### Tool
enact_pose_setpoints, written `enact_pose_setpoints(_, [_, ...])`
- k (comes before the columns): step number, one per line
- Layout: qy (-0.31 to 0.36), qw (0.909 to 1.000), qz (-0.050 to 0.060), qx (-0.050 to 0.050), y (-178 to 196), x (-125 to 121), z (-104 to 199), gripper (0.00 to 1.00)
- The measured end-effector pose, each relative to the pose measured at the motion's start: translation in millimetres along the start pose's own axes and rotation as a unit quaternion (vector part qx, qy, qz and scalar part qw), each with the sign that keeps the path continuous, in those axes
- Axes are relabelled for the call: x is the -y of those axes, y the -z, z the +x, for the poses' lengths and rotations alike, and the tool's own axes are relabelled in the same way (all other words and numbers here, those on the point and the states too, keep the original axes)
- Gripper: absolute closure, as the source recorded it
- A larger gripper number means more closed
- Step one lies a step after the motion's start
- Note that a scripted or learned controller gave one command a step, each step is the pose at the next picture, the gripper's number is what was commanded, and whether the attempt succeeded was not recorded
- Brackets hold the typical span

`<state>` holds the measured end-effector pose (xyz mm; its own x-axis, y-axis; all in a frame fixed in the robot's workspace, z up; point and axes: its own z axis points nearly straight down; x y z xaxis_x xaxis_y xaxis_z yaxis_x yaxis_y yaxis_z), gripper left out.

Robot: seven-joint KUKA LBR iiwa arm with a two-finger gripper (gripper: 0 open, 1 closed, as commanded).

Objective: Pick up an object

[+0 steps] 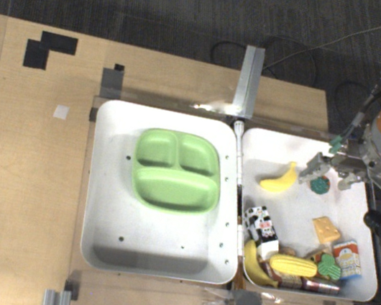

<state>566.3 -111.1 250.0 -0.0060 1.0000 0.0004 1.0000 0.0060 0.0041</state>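
Over the right bin's (241, 194) far side | gripper (330, 174) hung spread apart above a small green toy (320, 185), grasping nothing | banana (280, 178) lay beside | pickup not yet made.

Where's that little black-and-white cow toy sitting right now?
The cow toy lies in the right bin, against its left wall near the divider between the bins, just above the banana and corn cob piled at the front.
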Motion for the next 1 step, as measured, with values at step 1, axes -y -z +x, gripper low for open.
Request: enact_pose_setpoints(1, [-0.010, 0.9999, 0.000, 0.000, -65.3, -43.3, 30.5, 0.00])
